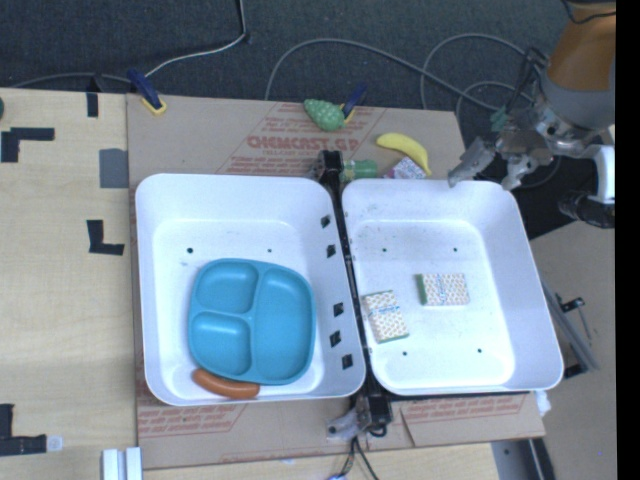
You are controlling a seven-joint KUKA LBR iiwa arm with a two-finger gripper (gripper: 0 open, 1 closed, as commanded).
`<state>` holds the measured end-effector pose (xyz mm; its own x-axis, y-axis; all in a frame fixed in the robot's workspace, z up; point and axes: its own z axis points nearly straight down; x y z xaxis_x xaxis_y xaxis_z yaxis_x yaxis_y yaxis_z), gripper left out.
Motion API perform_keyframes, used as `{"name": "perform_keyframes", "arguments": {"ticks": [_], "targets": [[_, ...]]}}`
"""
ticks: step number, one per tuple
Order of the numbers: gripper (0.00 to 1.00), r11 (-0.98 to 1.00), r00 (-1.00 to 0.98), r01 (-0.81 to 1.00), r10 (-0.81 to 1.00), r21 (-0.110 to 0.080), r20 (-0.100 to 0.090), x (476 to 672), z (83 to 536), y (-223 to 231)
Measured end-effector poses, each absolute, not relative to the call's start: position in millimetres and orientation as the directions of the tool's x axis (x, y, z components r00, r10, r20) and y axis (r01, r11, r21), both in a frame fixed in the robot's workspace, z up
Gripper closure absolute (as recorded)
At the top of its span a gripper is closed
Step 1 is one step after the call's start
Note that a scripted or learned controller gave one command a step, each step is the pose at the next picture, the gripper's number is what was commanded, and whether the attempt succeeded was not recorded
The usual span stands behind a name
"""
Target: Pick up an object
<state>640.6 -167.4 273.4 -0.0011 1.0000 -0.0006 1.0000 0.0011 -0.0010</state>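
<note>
In the camera view the gripper [492,167] hangs at the upper right corner of the right bin [520,298], over its far rim, with the grey arm and its orange band [583,53] rising behind it. Its two fingers [466,165] are spread wide apart, with nothing between them. Well below the fingers, on the floor of the right bin, lie two small speckled sponge-like pads: one with a green edge [444,289] almost straight below, the other [385,316] lower and further left, near the bin's left wall. To the left of the fingers, outside the bins on the cardboard, a yellow banana [404,150] lies near, with a green toy [324,114] beyond it. Far to the lower left, the left bin [160,268] holds a blue divided plate [250,320] with an orange sausage [226,385] touching its near edge.
</note>
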Motion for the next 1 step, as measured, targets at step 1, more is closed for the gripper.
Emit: {"name": "perform_keyframes", "arguments": {"ticks": [1], "targets": [[0.00, 0.003, -0.003, 1.000, 1.000, -0.003, 0.001, 650.2, 158.6, -159.3]]}}
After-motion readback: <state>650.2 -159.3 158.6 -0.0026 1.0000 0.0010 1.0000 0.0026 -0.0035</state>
